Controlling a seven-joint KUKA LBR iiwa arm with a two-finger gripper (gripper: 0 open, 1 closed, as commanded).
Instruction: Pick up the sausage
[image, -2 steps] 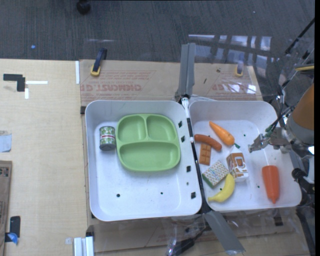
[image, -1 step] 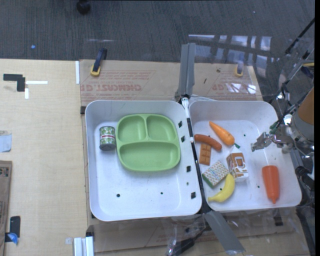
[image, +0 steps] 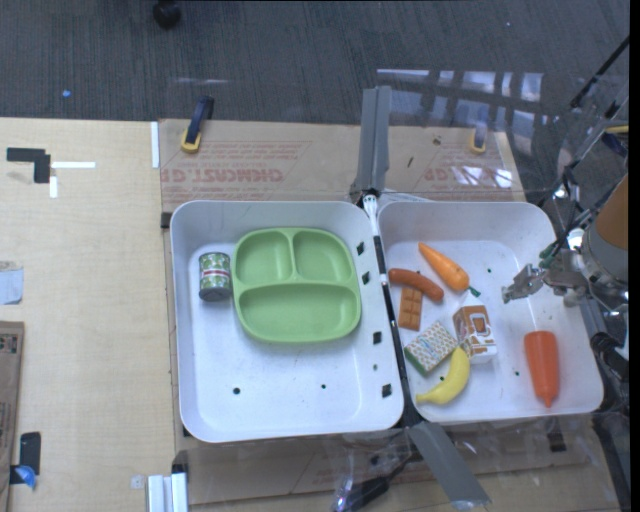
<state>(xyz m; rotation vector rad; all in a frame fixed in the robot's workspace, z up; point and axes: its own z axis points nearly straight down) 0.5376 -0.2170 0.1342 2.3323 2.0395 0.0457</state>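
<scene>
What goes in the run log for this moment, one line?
gripper: above right bin, holding nothing | reddish-brown sausage: lying in right white bin, left part, apart from gripper | pick: not yet done

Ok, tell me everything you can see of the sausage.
The sausage is a short reddish-brown link with rounded ends and a smooth, slightly glossy skin that looks like toy plastic. It lies flat on the floor of the right bin, near that bin's left wall, slanting from upper left down to lower right. An orange carrot lies close above and to its right, and a small orange block sits just below it; whether either touches it is hard to tell. The gripper is off to its right, well apart from it.
</scene>
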